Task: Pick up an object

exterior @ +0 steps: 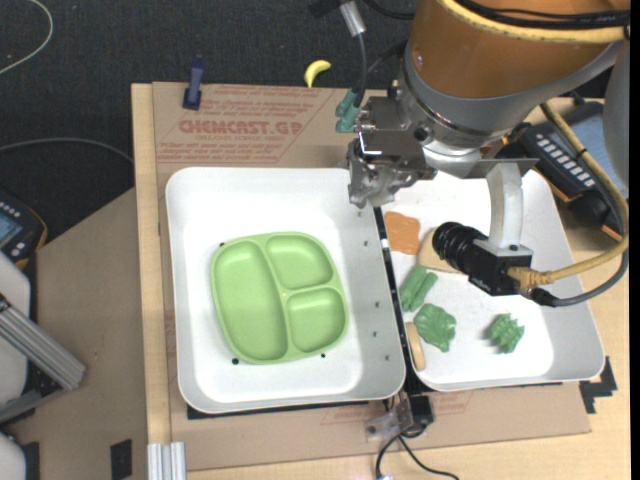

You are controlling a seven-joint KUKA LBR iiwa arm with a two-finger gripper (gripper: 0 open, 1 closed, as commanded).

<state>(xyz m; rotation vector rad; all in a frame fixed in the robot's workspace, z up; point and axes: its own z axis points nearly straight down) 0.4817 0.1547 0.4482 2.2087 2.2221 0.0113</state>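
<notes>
Nearest the camera, along the front of the right shallow white bin (560, 363), lie three small green plastic pieces: a leafy green lump (436, 325), a spiky green piece (506, 332) and a ribbed green stick (417, 288), with a thin tan wooden stick (415, 346) at the bin's left wall. Beside them, the left white bin (190, 268) carries a light green three-compartment plastic tray (279, 294). Further back in the right bin sits a flat orange piece (403, 233). Above it, near the divide between the bins, hangs the gripper (372, 190); whether it is wide or narrow I cannot tell, and nothing visible sits in it. By this judgement, no object is picked yet: choosing, closing and lifting all remain.
</notes>
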